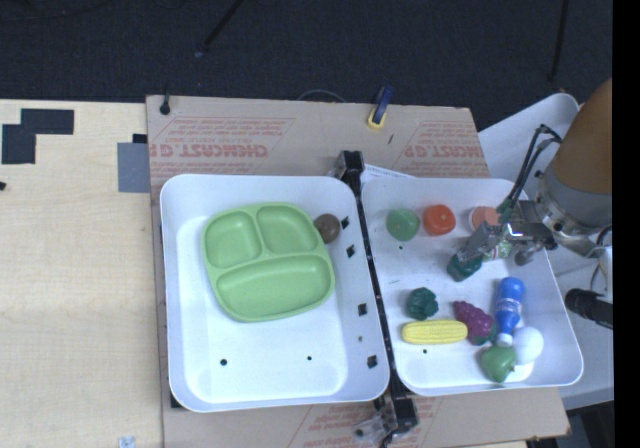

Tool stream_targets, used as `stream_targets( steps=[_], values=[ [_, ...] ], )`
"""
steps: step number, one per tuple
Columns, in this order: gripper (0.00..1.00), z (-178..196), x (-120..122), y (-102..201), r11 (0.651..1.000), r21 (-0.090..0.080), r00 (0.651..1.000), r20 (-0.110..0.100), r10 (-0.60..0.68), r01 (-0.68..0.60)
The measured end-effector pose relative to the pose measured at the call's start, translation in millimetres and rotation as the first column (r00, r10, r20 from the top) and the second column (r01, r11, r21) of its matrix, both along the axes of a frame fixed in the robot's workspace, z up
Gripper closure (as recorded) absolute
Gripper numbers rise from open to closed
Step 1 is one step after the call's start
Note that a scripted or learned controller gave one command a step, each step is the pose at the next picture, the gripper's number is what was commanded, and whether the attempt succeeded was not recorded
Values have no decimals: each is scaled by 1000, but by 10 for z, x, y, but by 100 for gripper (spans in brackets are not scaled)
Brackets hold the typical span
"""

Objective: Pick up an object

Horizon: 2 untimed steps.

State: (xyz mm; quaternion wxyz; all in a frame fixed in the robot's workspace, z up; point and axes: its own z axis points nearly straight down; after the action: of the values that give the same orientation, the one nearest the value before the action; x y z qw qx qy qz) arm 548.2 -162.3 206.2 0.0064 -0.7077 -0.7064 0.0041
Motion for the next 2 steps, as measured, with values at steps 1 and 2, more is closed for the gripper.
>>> stream_targets(
  steps=[1,2],
  values=[
    [0,71,28,-3,1000,-2,1000,12,2,-2],
    [0,-473,106,-49,1000,-2,1000,10,3,-3]
  ],
)
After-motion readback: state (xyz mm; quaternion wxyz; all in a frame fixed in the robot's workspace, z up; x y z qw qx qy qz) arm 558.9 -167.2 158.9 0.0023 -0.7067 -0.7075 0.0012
